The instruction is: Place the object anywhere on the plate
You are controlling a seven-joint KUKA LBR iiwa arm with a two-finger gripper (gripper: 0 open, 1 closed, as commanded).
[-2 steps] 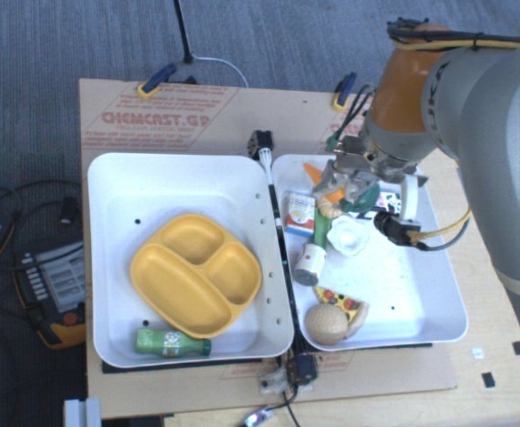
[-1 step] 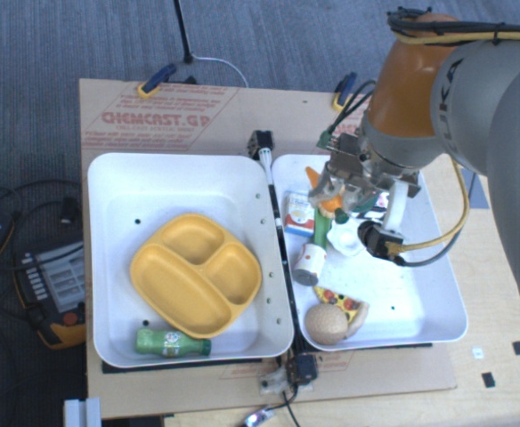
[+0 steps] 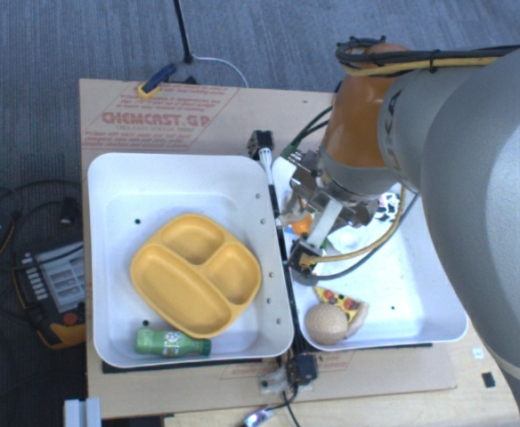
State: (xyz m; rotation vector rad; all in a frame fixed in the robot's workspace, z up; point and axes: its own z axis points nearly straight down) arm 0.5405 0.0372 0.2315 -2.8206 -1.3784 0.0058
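Grey arm (image 3: 474, 194) looms over the right bin (image 3: 402, 302) — its gripper (image 3: 308, 231) (grip state impossible to tell) low by the divider (image 3: 288, 290), yellow plate (image 3: 198, 274) just across it, view-left.

Two white bins at centre frame: the left bin (image 3: 109, 185) and the right bin (image 3: 420, 314). One yellow plate (image 3: 196, 274), divided into three compartments, left of centre. One green bottle (image 3: 173, 342) at lower left. One toy pizza slice (image 3: 343, 302) and one tan round item (image 3: 327, 324), lower right of centre. One small orange piece (image 3: 302, 224), kind unclear, mid-frame. One cardboard sheet (image 3: 153, 118) beneath. One robot arm (image 3: 456, 132) at right.
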